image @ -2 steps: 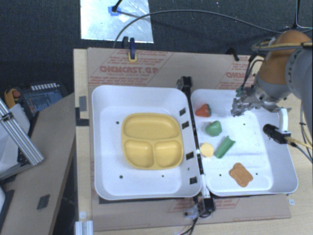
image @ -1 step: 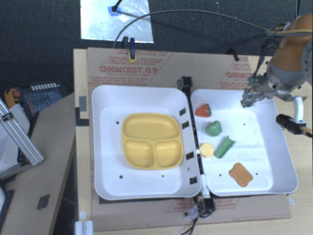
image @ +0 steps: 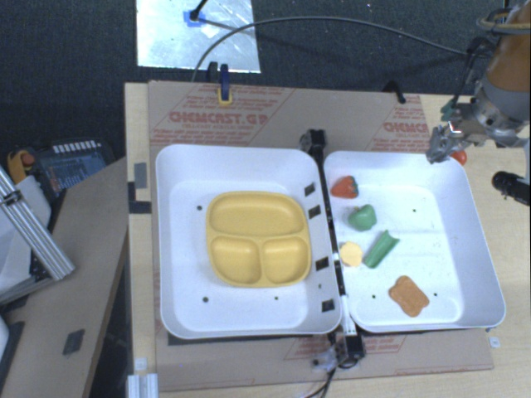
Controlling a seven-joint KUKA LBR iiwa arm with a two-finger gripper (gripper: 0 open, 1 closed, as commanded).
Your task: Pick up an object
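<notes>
From above, the gripper [image: 442,149] hung over the right bin's [image: 465,222] far corner; its state could not be told. Inside that smooth white bin lay a red strawberry [image: 345,187], green pepper [image: 362,216], ridged pickle [image: 380,249], yellow disc [image: 351,254] and rough tan cracker [image: 408,295].

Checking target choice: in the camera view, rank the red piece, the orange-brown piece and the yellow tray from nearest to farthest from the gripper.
From the gripper:
1. red piece, right bin's far-left corner.
2. orange-brown piece, right bin's near side.
3. yellow tray, left bin's middle.
</notes>
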